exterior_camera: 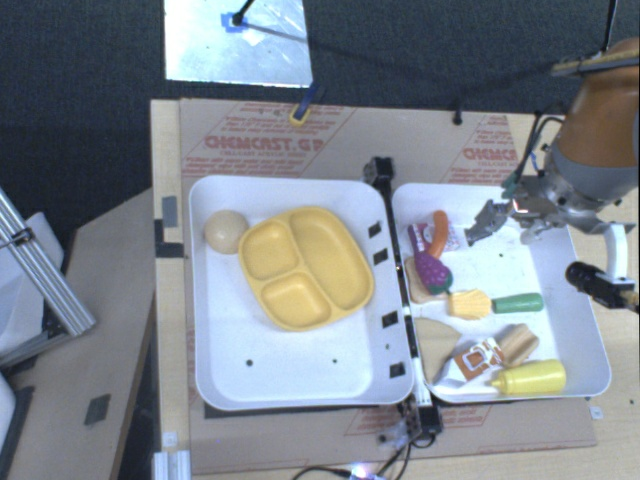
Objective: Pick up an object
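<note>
Now the gripper (490, 220) hovers near the right bin's (590, 343) far edge, open or closed I cannot tell; the hot dog (438, 234) nearby looks light, stiff, slippery plastic — pinch across its middle.

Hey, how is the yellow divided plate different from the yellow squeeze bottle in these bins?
The plate lies in the left bin; the bottle lies in the right bin. The plate is far larger, broad and flat with three compartments; the bottle is small and slim, lying on its side. The plate has only a pale ball for company; the bottle lies crowded among other toy food along the near edge. Both are yellow.
</note>
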`<action>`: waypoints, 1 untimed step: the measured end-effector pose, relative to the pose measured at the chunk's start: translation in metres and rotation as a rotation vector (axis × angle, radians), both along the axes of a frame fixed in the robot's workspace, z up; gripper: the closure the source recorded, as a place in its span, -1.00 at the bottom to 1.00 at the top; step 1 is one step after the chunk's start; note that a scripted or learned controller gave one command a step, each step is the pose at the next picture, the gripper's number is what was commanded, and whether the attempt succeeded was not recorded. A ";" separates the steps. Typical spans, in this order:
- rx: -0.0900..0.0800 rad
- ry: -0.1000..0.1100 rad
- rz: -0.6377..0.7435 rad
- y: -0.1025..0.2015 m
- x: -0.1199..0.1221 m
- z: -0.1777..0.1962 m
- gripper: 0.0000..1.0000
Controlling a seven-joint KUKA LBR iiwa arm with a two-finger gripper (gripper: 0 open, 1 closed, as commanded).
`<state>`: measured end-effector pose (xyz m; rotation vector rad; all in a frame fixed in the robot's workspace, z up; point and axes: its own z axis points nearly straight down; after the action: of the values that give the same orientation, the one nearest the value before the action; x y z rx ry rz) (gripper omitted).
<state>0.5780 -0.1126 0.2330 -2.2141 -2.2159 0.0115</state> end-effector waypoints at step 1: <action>-0.002 -0.013 0.002 0.000 0.002 0.007 -1.00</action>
<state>0.5805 -0.1124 0.2402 -2.2194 -2.2257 -0.0015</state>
